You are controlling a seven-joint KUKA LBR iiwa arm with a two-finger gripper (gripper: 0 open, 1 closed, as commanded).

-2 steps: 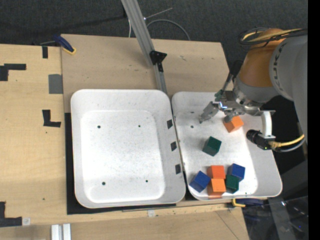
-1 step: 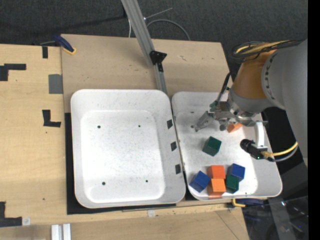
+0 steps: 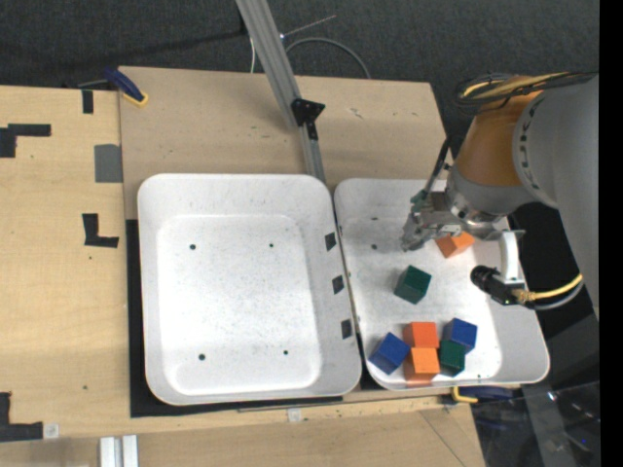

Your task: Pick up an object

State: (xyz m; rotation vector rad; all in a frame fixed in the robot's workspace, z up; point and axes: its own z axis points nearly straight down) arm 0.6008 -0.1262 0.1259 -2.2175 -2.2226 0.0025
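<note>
My gripper (image 3: 417, 238) hangs over the right bin (image 3: 375, 217), in its upper middle. Just below it lies a dark green cube (image 3: 413, 284), a short gap apart from the fingertips. An orange cube (image 3: 453, 244) sits right beside the gripper, partly hidden under the wrist. Near the bin's front edge there is a cluster: a blue cube (image 3: 389, 351), two orange cubes (image 3: 422, 335) (image 3: 423, 361), another blue cube (image 3: 462, 334) and a green cube (image 3: 451, 356). Nothing shows between the fingers.
The left bin (image 3: 234, 290) sits beside the right one, with clips along the shared rim. A slanted metal rod (image 3: 277, 56) crosses the bench at the back. A black and yellow cable fitting (image 3: 496, 285) hangs off the arm over the right bin's right side.
</note>
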